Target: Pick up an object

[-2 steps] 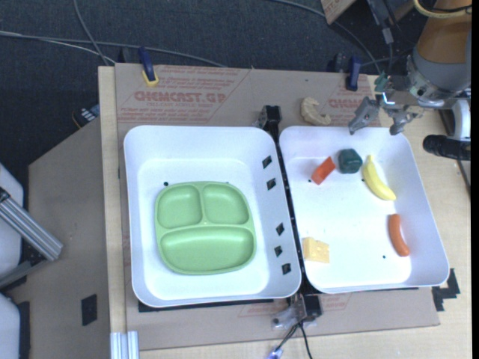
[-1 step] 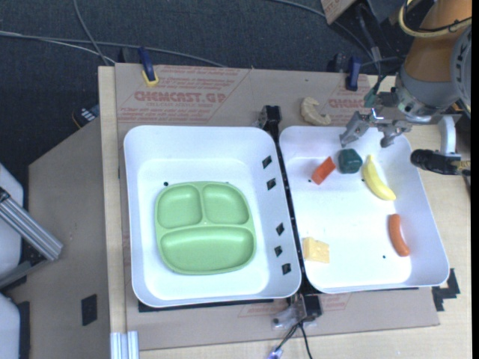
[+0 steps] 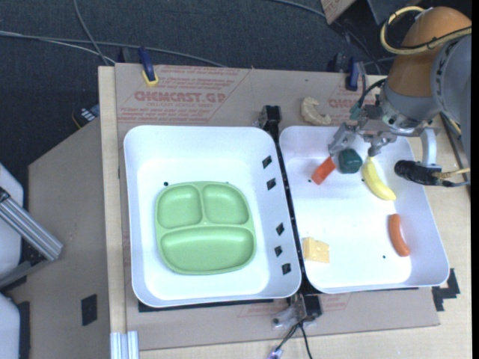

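Cheese (image 3: 315, 250), a pale yellow wedge, lies at the near left corner of the right bin (image 3: 352, 275). Left of it, in the left bin (image 3: 142, 148), sits a green divided plate (image 3: 205, 226). Farther in on the right bin's right side lies a sausage (image 3: 399, 235), then a banana (image 3: 378, 181). At the far end my gripper (image 3: 358, 142) hangs with fingers spread over a dark green ball (image 3: 349, 160), gripping nothing, an orange carrot (image 3: 323, 171) just left of the ball.
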Robot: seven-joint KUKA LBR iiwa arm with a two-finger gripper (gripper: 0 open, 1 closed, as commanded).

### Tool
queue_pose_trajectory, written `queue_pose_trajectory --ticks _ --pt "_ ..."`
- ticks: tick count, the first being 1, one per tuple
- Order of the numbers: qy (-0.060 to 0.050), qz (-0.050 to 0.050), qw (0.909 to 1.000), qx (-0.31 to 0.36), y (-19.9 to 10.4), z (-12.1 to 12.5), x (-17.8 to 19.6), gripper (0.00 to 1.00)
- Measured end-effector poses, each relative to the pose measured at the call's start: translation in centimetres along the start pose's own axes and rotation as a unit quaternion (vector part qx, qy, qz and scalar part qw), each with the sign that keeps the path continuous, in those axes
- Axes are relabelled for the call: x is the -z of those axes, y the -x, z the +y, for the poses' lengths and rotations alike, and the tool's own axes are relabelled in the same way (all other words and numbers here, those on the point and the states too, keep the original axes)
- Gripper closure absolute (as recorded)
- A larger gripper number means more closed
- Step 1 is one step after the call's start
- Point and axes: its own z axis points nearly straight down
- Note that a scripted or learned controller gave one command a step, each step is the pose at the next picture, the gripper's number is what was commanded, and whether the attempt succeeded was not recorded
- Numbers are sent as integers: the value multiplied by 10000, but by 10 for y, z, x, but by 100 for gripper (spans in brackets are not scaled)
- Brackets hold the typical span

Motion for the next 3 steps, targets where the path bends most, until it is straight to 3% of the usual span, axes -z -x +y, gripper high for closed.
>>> queue_pose_trajectory --ticks 1,2,3 --pt "7 -3 10000 0 -3 -3 -42 0" --pt "29 -7 10000 3 -3 -2 -28 100" --pt "57 -9 10000 1 -12 5 27 100"
